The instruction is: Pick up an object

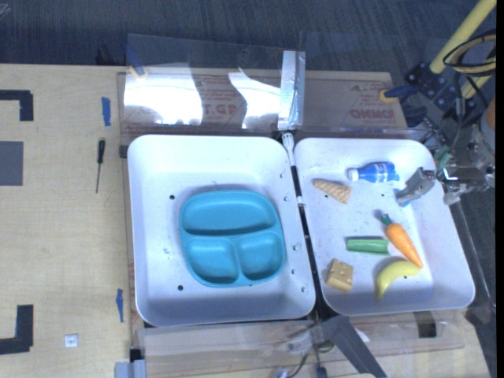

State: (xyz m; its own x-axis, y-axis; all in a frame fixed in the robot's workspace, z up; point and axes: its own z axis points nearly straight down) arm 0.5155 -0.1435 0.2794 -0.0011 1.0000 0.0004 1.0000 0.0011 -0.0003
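The right bin [441,290] holds several small objects. A blue and white bottle [373,172] lies on its side at the back, with a tan wedge [333,189] to its left. Nearer the front are a green stick [367,246], an orange carrot [402,241], a yellow banana [394,276] and a tan cube [340,275]. My gripper [413,187] hangs over the bin's right side, just right of the bottle and above the carrot's green top. It holds nothing that I can see.
The left bin [150,172] contains a blue divided tray [231,236]. A clear plastic panel [205,93] and a metal post [292,89] stand behind the bins. Cables and a yellow tube [465,30] crowd the upper right near the arm.
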